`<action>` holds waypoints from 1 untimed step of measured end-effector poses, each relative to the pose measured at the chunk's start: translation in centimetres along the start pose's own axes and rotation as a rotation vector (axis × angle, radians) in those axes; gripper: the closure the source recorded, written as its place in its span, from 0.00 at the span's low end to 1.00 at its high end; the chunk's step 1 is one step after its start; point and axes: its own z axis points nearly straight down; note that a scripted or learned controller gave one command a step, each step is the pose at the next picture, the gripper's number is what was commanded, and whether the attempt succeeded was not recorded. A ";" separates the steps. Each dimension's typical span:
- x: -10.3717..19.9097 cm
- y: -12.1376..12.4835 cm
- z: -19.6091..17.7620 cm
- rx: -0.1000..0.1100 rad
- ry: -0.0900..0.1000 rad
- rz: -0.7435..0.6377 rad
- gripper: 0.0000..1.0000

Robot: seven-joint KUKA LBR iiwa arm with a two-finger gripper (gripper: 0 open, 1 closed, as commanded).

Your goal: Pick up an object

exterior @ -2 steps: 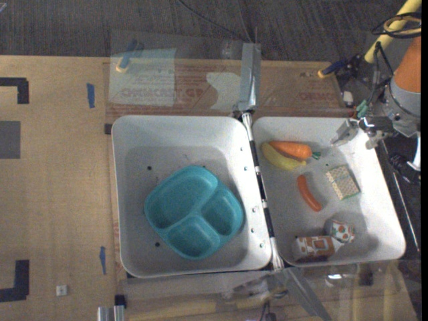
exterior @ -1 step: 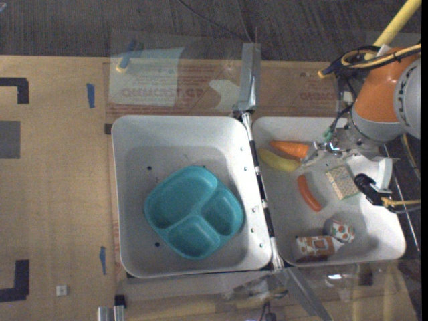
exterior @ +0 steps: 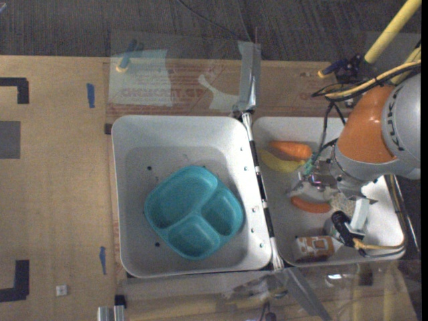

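Nearest the camera, at about 6 o'clock in the right-hand shallow white bin, a small box with an orange-brown label lies on its side close to the bin's near wall. Just beyond it, toward the bin's middle, rests a long orange carrot-shaped piece.

The grey arm with its orange band comes in from 3 o'clock and bends down over this bin. Its two-finger gripper hangs low near the bin's centre, just above and beside the near orange piece. The gripper is crowded with cables and shadow, so I cannot tell how far open it is, nor whether it has hold of anything.

Farther back, at about 11 o'clock in the same bin, a yellow banana-shaped piece lies touching a second orange carrot-shaped piece, which sits on its far side.

In the left-hand shallow white bin, a teal plastic plate with three compartments lies flat, a little toward 5 o'clock of the bin's centre.

The bins stand on a pale wooden bench. Small blue tape strips mark it at 10 and 8 o'clock of the left bin. Beyond both bins, at 12 o'clock, a clear plastic sheet lies on the bench.
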 end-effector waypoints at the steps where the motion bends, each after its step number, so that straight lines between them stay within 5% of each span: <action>1: 0.4 -5.8 -0.1 -0.003 0.000 -0.098 0.00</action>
